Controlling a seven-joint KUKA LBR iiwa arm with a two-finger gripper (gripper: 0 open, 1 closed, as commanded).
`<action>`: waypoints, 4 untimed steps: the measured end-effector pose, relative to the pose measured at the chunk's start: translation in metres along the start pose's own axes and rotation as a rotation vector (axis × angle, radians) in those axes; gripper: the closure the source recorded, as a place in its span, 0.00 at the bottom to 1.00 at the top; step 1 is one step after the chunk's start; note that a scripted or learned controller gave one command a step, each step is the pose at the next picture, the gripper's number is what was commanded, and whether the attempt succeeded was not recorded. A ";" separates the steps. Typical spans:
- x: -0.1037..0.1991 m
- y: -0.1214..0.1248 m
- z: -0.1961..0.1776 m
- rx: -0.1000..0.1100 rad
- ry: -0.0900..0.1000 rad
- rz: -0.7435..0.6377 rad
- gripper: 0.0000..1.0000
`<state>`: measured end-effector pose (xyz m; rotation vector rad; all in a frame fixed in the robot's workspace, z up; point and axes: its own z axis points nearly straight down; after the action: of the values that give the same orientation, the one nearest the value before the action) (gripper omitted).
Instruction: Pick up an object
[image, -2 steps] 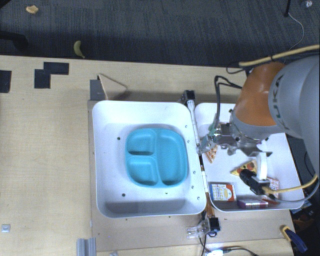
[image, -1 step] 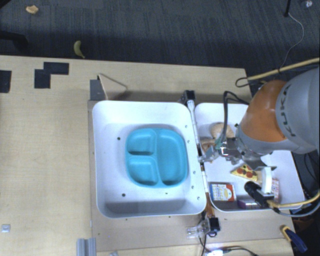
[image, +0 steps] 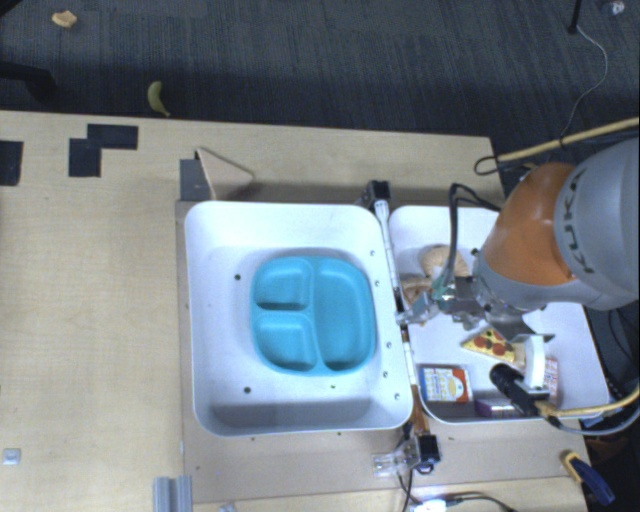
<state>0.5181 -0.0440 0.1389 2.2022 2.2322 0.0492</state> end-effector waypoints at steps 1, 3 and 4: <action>-0.001 0.000 0.001 -0.001 0.002 0.000 0.00; -0.001 0.000 0.001 -0.002 0.002 0.000 0.00; -0.002 0.000 0.002 -0.001 0.003 0.000 0.00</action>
<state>0.5181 -0.0460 0.1372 2.2028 2.2334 0.0547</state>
